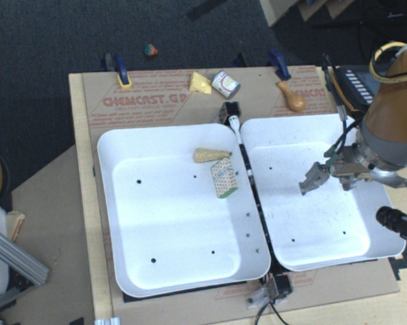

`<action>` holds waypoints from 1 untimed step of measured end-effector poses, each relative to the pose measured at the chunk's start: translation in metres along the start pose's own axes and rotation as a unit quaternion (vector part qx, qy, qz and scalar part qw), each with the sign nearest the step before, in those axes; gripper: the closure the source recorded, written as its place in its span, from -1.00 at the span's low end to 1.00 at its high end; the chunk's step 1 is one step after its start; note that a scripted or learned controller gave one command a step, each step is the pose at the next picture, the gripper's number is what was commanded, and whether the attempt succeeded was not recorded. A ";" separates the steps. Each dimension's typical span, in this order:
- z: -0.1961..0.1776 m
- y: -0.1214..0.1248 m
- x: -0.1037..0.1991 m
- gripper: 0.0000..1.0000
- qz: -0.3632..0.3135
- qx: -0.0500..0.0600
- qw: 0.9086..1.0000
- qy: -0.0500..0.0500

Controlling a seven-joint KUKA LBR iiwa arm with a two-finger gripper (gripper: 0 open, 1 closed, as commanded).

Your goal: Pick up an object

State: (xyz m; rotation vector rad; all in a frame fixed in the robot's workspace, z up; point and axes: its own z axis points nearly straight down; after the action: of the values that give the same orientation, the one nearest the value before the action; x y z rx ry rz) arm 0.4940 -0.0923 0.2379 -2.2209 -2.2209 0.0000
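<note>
Two white bins [124, 218] [318, 244] sit side by side. The left bin holds two things near its right edge: one tan roll-shaped piece [211, 154] and one patterned packet [224, 177]. Three small items [200, 84] [225, 84] [292, 97] lie along the bench's far edge, plus two blue clamps [121, 68] [278, 63].

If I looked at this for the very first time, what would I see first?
Probably the two big white bins side by side on the bench. Next, the grey and orange robot arm reaching over the right bin, its gripper hanging above the bin floor. In the left bin lie a tan stick-shaped thing and a patterned packet.
</note>
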 end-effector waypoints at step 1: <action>-0.011 0.001 0.000 1.00 0.000 -0.001 1.000 0.000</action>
State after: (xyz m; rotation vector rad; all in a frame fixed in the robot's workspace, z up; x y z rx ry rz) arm 0.4947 -0.0923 0.2485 -2.2222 -2.2233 -0.0023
